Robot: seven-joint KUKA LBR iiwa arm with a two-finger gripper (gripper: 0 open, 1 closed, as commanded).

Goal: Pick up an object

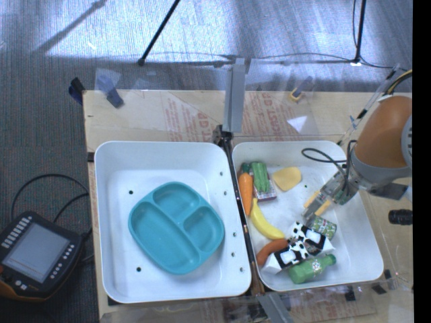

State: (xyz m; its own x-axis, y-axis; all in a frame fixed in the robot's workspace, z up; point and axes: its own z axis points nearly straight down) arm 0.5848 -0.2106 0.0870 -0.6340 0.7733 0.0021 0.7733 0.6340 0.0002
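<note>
A wooden bench (168, 116) bears two white bins (111, 180) (367, 247) side by side.

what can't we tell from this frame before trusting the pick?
- Gripper: too small and blurred in the camera view to read its finger state or any contact with the black-and-white carton.
- Green can: partly covered by the gripper.
- Red sausage: its lower end tucked behind the carton.
- Green bottle: label too small to read.

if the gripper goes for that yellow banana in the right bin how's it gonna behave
The banana looks like smooth, stiff toy plastic, so it's probably light and may slip between fingers. Its curved shape could let it pivot when pushed. The carrot and a red sausage-like piece lie close by, so they may get nudged.
</note>
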